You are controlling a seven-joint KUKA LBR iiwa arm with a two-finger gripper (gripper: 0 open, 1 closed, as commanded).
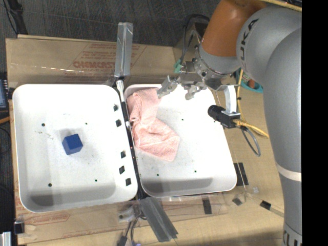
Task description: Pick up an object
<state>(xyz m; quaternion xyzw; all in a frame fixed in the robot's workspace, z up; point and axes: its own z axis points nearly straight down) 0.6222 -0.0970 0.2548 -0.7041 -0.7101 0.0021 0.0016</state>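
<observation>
The grey KUKA arm (pixel 277 86) enters from the right and is cut off by the frame at top and bottom; its orange wrist band (pixel 225 27) hides much of the wrist mounting behind it. The two-finger metal gripper (pixel 179 89) hangs over the far edge of the right shallow white bin (pixel 215 158), its fingers (pixel 166 86) spread apart and released, with nothing between them. Cables and fittings around the wrist are too cluttered to make out separately.

The crumpled pink cloth (pixel 151 127) lies in the right bin against its left wall, its far corner just beside the near fingertip; whether they touch cannot be told. A small blue cube (pixel 72 143) sits alone in the left shallow white bin (pixel 31 111), well apart from the gripper.

Black letters on the arm's grey casing near the band are only partly legible, reading roughly "KU". Faded red printing on the flattened brown cardboard sheet (pixel 61 55) under the bins is too faint to read.

A grey metal bar (pixel 123 47) stands at the junction between the bins. The bench is brown; dark grey carpet (pixel 102 4) lies beyond it.
</observation>
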